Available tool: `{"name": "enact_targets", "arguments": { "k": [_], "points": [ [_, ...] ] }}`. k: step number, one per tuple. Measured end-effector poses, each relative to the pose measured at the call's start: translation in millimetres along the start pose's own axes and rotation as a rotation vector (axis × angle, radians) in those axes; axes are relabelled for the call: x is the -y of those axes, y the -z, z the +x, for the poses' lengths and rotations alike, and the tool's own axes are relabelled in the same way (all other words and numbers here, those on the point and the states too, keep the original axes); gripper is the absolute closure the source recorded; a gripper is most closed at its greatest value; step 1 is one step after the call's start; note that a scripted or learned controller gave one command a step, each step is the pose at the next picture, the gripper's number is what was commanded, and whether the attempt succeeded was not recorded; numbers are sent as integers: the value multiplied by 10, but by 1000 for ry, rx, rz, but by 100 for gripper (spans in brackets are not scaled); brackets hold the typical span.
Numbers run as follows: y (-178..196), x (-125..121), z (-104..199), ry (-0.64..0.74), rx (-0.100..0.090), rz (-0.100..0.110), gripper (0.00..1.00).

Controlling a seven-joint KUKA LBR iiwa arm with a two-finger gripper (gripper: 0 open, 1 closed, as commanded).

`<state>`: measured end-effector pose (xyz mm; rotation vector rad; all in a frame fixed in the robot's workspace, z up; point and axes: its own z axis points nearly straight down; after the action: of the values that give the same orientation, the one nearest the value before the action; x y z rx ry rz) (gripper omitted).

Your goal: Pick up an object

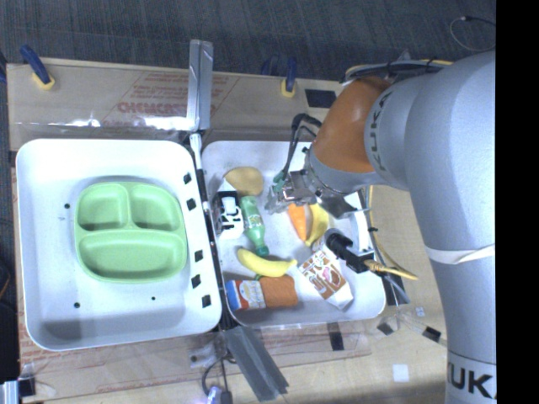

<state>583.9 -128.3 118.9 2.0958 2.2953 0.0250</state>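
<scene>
The right bin holds several objects. A tan rounded piece lies at its back. In front of that, a green bottle rests beside a black and white pack. A yellow banana lies in front of the bottle. Along the front wall sit a brown can on its side and a small printed carton. My gripper hangs low over the middle of this bin, right behind an orange carrot that leans on a yellow fruit. I see nothing held in it.
The left bin holds a green divided plate. A grey metal bar stands upright behind the wall between the two bins. My arm's orange band and grey body cover the right bin's far right corner.
</scene>
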Motion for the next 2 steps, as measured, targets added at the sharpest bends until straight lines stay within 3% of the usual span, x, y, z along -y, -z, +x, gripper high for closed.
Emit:
{"name": "enact_targets", "arguments": {
  "k": [1,2],
  "points": [
    [10,-2,-15,-1,3,-2,0],
    [91,-7,-16,4,3,1,100]
  ]
}}
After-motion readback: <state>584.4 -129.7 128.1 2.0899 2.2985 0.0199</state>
